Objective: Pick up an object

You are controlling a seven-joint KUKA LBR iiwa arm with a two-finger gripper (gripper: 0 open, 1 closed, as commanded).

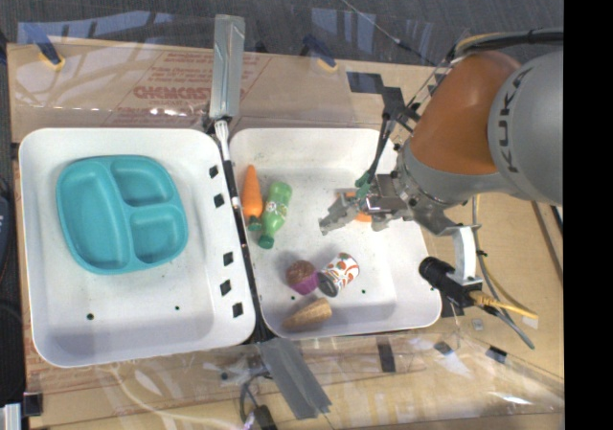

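Carrot (251, 192) upright lengthwise, beside bottle (273, 214).

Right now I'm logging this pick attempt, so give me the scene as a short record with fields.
left bin: teal divided tray
right bin: carrot, green bottle, purple-topped piece, red and white figure, tan cone
carrot and bottle: side by side, by the bin's left wall
gripper: over the right bin's right half
fingers: cannot tell
orange item: close beside the gripper, partly hidden
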